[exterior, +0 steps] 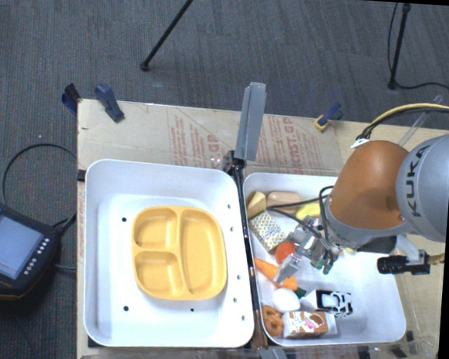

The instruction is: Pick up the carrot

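We find the carrot (268, 269) in the right bin (385, 300), just right of the divider and just above the white egg (285, 300). We judge it a light, stiff, smooth toy, best pinched across its thick middle. The gripper (290, 279) hangs at the carrot's right end; we cannot tell its state

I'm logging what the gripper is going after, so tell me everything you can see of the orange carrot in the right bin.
The orange carrot is a small, smooth, tapered piece, probably plastic. It lies flat on the floor of the right white bin near its left wall, narrow end pointing left. The two-finger gripper hangs over its thicker right end, hiding that part, so whether it is touched is unclear. A white egg sits just below it and a red round item just above.
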`<state>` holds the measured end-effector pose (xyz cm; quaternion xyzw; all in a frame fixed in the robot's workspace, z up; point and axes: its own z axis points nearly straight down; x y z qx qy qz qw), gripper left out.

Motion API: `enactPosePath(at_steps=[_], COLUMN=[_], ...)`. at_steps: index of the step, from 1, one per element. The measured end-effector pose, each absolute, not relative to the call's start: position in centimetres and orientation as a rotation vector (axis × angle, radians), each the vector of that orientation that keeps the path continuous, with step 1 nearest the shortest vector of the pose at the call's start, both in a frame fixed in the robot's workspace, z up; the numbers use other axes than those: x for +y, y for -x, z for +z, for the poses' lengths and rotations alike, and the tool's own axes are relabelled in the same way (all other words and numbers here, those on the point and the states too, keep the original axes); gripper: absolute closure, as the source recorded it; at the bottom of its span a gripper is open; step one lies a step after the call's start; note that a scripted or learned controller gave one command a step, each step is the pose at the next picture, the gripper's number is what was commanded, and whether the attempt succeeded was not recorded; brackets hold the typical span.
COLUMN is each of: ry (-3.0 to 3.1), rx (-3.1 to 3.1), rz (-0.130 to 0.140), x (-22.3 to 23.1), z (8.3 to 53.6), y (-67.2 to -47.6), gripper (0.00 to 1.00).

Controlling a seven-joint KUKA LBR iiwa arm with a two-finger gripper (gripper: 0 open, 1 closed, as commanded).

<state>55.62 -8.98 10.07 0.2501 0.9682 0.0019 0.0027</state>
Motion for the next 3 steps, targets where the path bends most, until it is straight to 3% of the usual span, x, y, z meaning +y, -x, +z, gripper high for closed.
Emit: enactPosePath(at_steps=[1, 2, 3], ry=[-1.329, -1.336, -2.013], rx=[2.849, 2.843, 2.413], rz=[0.001, 0.001, 0.000], x=[-10.0, -10.1, -6.5], z=[8.7, 9.8, 18.8], y=[-52.2, -52.3, -51.8], gripper=[0.00, 1.00, 1.00])
